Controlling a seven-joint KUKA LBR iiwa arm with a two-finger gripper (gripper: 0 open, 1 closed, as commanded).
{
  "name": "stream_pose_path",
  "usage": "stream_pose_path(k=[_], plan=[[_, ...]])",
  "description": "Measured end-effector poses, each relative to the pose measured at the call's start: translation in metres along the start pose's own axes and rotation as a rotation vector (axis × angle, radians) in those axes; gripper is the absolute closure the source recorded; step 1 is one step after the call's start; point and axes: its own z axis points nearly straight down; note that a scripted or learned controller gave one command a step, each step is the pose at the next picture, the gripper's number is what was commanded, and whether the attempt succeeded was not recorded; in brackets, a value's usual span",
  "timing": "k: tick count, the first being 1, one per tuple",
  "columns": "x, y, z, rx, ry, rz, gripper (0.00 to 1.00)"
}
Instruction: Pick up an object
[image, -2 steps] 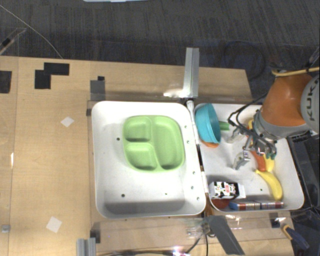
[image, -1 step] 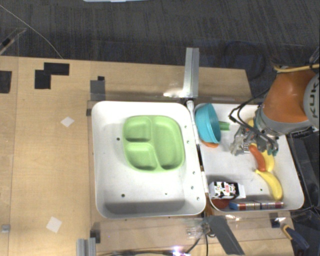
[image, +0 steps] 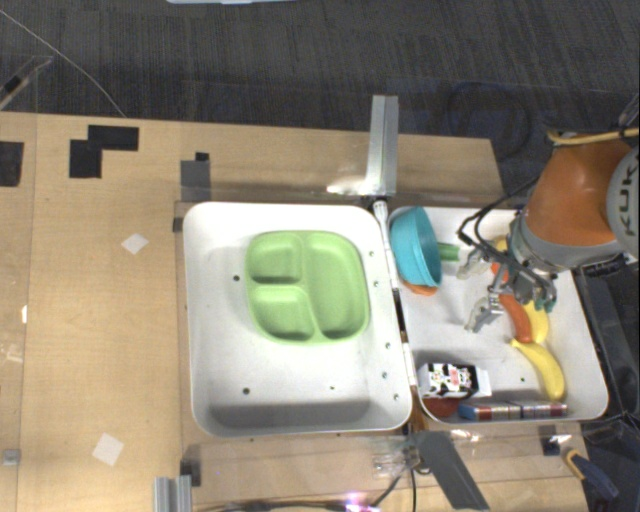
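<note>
Just beside the end effector (image: 497, 300) lies the banana (image: 541, 366).

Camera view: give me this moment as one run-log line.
gripper: over right bin, nothing seen held | below: orange carrot, banana | left bin: green tray

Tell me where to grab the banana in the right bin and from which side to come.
Grip the banana across its curved middle, coming straight down from above. It lies flat on the right bin's floor, with free space on its left; its upper end sits against an orange object, so avoid that end.
</note>
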Motion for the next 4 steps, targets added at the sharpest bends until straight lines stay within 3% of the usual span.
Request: stream_pose_path(k=[1,2,3,4], plan=[[0.016,0.011,0.014,0.0,0.01,0.028,0.0],[-0.066,0.022,0.007,-0.002,0.014,-0.025,0.0],[-0.06,0.037,0.012,0.004,0.012,0.18,0.0],[-0.065,0.046,0.012,0.006,0.031,0.357,0.0]])
